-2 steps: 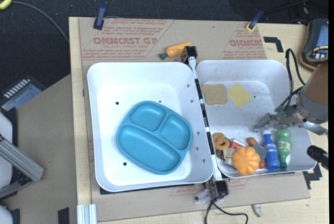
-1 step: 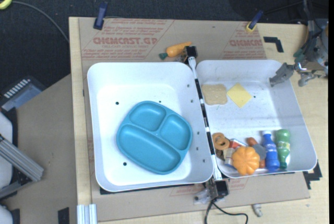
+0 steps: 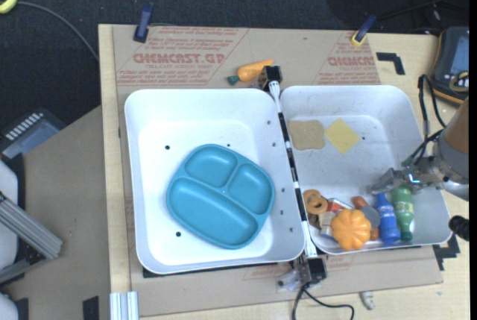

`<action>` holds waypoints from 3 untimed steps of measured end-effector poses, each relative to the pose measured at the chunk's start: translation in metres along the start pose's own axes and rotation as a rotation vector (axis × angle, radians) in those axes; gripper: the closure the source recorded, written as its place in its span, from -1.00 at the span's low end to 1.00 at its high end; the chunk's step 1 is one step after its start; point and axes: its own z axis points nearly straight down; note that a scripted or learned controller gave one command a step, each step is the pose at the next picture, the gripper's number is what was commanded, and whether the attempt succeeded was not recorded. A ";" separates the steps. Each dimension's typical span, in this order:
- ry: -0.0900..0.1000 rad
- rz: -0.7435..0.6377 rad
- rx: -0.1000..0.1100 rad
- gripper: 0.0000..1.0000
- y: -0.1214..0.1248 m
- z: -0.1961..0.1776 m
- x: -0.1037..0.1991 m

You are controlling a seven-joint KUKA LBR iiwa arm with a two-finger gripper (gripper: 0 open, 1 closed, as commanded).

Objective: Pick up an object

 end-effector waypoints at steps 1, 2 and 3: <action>-0.005 0.002 -0.009 1.00 0.002 -0.012 -0.001; -0.003 -0.002 -0.007 1.00 0.043 -0.057 0.046; -0.002 -0.001 -0.005 1.00 0.055 0.018 0.094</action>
